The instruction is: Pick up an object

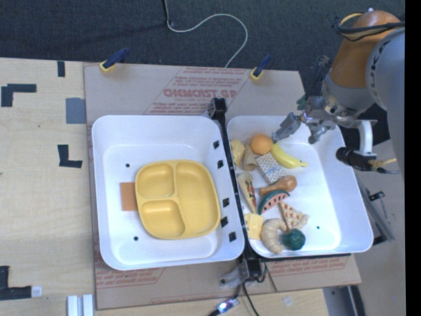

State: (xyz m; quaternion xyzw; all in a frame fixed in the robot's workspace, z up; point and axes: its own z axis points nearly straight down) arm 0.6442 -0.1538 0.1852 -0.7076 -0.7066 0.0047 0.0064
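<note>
My gripper (301, 131) hangs over the far part of the right bin (335, 196), open, with nothing between its fingers. Just left of and below it lie an orange ball (261, 143) and a yellow banana (287, 157). Further toward the front sit a patterned block (268, 168), a brown drumstick (279, 187), a watermelon slice (266, 203), a pizza slice (292, 215), a pale croissant (272, 234) and a dark green ball (295, 239). All of these toys crowd the bin's left half.
The left bin (108, 150) holds a yellow divided tray (177, 197) and a small orange-brown card (127, 196). A black-clipped divider (227, 170) separates the bins. A cheese wedge (254, 226) and a pale piece (237, 153) lie by the divider. The arm (365, 58) stands at the right.
</note>
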